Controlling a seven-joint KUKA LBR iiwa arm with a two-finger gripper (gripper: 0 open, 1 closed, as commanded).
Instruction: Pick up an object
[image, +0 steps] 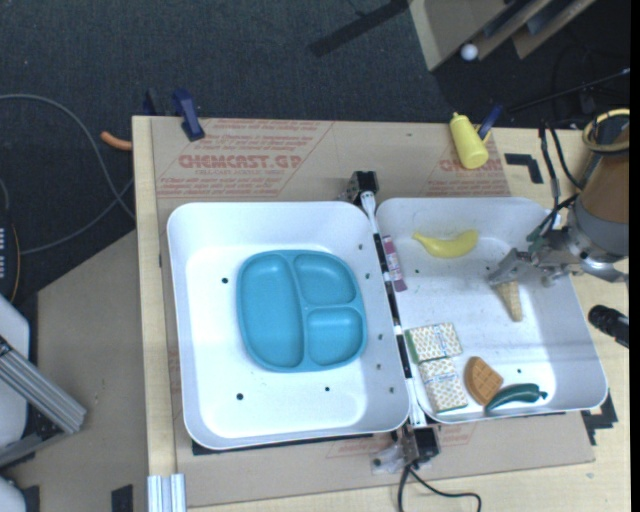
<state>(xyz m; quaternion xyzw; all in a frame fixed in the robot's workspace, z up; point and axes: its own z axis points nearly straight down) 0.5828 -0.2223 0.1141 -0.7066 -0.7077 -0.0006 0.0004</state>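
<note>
Camera view | we log grey two-finger gripper (512, 272) jaws spread, holding nothing | tan cone-shaped piece (512, 300) just below them | pickup not yet done

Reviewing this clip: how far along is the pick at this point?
Nothing looks lifted yet. The gripper is low in the right bin, just above a tan cone-shaped piece. The banana, patterned packets and blue tray lie untouched. Grasping and raising remain.

Bright, even overhead light washes the two shallow white plastic bins (200, 300) close to overexposure, with soft shadows along their inner walls. The glossy blue divided plate (300, 308) shows mild sheen. The dark floor stays dim; overall sharpness is moderate, slightly grainy.
</note>
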